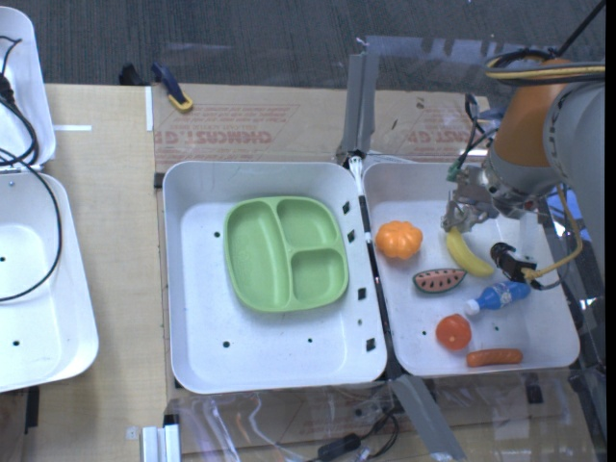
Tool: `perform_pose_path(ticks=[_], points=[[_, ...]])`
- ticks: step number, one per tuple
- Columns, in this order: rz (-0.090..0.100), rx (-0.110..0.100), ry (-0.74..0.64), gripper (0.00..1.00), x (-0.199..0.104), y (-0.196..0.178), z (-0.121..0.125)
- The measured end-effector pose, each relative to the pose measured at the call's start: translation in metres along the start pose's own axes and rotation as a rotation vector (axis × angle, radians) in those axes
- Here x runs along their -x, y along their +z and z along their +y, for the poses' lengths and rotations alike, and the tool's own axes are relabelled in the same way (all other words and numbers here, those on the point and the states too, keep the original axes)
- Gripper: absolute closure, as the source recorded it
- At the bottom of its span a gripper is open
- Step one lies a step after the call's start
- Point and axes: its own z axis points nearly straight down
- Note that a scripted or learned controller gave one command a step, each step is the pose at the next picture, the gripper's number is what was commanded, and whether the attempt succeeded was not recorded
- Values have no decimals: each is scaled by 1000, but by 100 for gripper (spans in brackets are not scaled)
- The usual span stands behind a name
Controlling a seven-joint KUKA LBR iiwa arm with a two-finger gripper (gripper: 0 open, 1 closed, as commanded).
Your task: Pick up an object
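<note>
My gripper point(460, 216) hangs over the back of the right bin point(414, 354), just above the upper end of a yellow banana point(468, 255). To the left of the banana sits an orange pumpkin point(398, 240). A watermelon slice point(439, 280) lies just below the banana. A small blue bottle with a white cap point(499, 297) lies to the right of the slice. Toward the bin's front are a red-orange tomato point(453, 331) and a red sausage point(494, 357). Nothing is seen held in the gripper.
The left bin point(192, 287) holds a green divided plate point(286, 252) near its middle. A raised divider point(366, 248) separates the two bins. The grey arm with its orange band point(539, 123) reaches in from the right, above the right bin's back corner.
</note>
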Motion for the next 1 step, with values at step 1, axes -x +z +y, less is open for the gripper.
perform_pose_path(ticks=[1], points=[[0,1,-33,100,-80,-91,15]])
